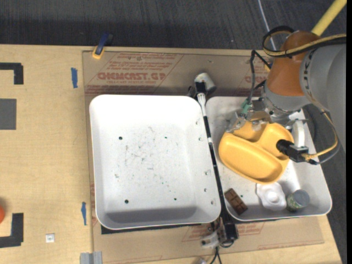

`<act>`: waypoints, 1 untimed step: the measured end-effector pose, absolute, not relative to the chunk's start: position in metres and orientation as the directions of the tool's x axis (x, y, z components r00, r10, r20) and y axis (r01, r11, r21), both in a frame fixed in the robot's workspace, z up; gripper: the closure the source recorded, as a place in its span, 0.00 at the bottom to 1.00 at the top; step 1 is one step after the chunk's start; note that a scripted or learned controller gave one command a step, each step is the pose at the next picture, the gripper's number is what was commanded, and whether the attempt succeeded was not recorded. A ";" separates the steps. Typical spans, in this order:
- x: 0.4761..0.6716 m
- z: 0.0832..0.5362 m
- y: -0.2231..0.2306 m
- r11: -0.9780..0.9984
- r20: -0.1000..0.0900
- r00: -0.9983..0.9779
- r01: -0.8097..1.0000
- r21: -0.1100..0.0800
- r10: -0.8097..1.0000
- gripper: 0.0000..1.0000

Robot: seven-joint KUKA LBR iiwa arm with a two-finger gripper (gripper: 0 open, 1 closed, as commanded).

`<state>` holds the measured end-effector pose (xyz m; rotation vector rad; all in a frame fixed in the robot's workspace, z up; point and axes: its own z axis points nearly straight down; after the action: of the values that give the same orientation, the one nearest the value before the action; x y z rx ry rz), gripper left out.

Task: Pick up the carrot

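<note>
My gripper point(248, 116) is down in the right bin point(324, 194), at its far left part. It hangs right at the upper edge of a large yellow rounded object point(250, 157) that fills the bin's middle. The grey arm with its orange band point(286, 73) reaches in from the upper right and covers the bin's far right corner. Whatever lies under the wrist and the yellow object is hidden.
A small brown block point(235, 201) lies at the right bin's near left corner. A white bottle with a grey cap point(281, 197) lies along its near edge. The left bin point(102, 147) stands beside it. Something orange point(1, 214) pokes in at the bench's far left edge.
</note>
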<state>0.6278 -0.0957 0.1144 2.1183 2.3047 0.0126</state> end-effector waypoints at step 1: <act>0.628 0.114 -0.097 0.168 -0.006 -0.168 0.986 0.014 0.986 0.00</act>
<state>0.6278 -0.0967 0.1143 2.0171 2.3909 0.0103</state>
